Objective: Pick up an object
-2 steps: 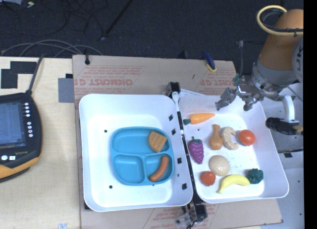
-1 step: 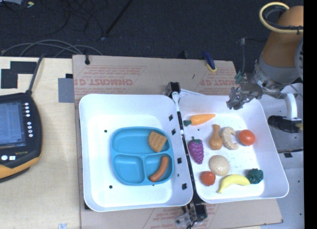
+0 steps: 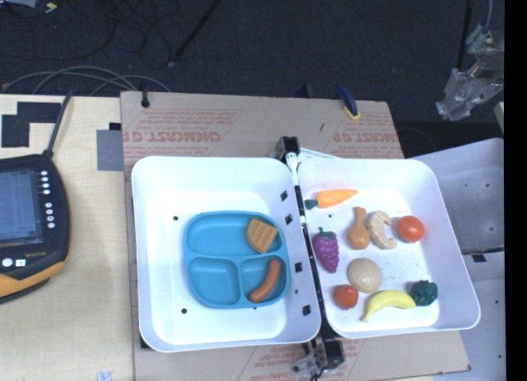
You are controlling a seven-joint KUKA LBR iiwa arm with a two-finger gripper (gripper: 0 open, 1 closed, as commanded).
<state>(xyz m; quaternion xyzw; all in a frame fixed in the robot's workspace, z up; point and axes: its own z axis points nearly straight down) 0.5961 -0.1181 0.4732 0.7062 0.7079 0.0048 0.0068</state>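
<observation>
Smooth plastic toy food: curved yellow banana (image 3: 387, 302) near the right bin's (image 3: 449, 206) front edge; gripper (image 3: 471, 91) raised beyond its far-right corner, opening indiscernible.

My left bin (image 3: 156, 198) holds a divided tray (image 3: 206, 276) with a waffle (image 3: 262, 234) in its upper right compartment and a sausage (image 3: 265, 281) in its lower right one. My right bin (image 3: 449, 289) holds a carrot (image 3: 336, 198) at the back, grapes (image 3: 326, 250) beside the divider, and a banana (image 3: 387, 302) at the front.
</observation>
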